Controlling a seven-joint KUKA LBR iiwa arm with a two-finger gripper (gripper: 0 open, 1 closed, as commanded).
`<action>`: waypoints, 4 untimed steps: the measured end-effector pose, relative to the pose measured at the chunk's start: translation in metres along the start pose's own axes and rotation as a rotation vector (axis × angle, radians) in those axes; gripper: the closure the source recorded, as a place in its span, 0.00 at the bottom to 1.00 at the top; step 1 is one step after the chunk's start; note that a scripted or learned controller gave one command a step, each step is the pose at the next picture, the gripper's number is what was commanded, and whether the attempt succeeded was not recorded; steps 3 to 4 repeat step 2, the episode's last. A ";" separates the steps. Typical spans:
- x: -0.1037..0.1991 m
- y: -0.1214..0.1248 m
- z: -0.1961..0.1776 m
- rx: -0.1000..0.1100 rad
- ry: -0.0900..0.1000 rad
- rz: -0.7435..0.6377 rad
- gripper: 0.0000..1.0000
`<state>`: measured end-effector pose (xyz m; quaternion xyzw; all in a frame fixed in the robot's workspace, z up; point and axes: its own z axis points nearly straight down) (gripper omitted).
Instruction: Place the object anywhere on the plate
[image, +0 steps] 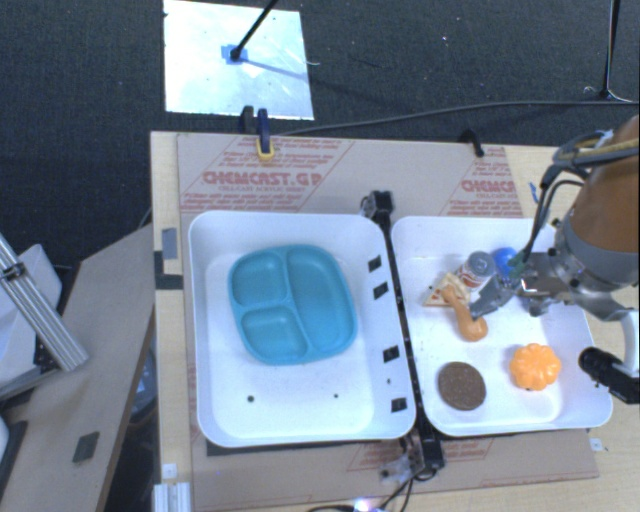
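Observation:
A light blue plate (292, 303) with three compartments lies in the left bin (225, 400). In the right bin (585, 405) lie an orange-brown curved piece (466, 320), a pizza-slice toy (440, 293), a brown round cookie (462, 385) and an orange pumpkin-like toy (535, 366). My gripper (494, 296) hangs low over the right bin, right above the upper end of the orange-brown piece, beside a grey-capped item (479, 266) and a blue item (503, 259). Nothing is seen held between its fingers.
The grey arm with its orange band (605, 210) comes in from the right over the right bin. A black divider with clips (392, 300) runs between the two bins. A metal bracket (40, 310) sits off the bench at the left.

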<state>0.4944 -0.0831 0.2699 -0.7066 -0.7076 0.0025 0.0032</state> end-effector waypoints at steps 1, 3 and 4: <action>0.000 0.002 -0.005 -0.011 -0.001 -0.002 0.00; 0.003 0.004 0.058 -0.004 0.000 0.000 0.00; 0.003 0.004 0.058 -0.004 0.000 0.000 0.00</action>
